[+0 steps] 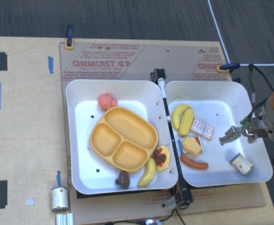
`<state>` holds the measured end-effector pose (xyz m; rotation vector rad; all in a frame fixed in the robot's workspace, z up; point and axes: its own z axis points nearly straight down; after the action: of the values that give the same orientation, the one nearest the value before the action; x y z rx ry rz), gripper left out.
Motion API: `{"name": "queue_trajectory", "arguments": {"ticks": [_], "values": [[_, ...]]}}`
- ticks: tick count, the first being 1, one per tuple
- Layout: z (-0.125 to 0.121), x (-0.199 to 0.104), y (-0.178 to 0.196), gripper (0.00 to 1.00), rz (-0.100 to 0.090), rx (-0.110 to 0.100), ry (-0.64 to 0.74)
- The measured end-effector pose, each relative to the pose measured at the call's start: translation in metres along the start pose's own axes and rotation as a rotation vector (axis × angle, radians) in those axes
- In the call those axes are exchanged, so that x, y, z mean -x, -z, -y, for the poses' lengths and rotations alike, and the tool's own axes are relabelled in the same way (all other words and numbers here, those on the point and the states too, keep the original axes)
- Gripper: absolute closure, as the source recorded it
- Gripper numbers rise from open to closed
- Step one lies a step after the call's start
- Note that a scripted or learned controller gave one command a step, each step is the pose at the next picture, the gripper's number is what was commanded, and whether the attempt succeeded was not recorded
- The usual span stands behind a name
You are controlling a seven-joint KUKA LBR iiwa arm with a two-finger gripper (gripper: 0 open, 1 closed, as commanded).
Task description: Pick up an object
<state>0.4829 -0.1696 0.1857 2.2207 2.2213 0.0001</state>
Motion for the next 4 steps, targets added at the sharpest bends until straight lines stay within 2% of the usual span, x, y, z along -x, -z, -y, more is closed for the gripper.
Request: {"name": "queue_trajectory", "arguments": {"ticks": [1, 2, 3, 4], "values": [[-0.027, -0.055, -0.09, 0.0, 0.001, 0.007, -0.001], [-0.027, -0.056, -0.08, 1.0, -0.001, 0.009, 0.0], [-0.057, -0.029, 0.001, 1.0, 0.001, 0.002, 0.0], [-0.056, -0.03, 0.001, 0.0, 0.0, 0.0, 0.0]]}}
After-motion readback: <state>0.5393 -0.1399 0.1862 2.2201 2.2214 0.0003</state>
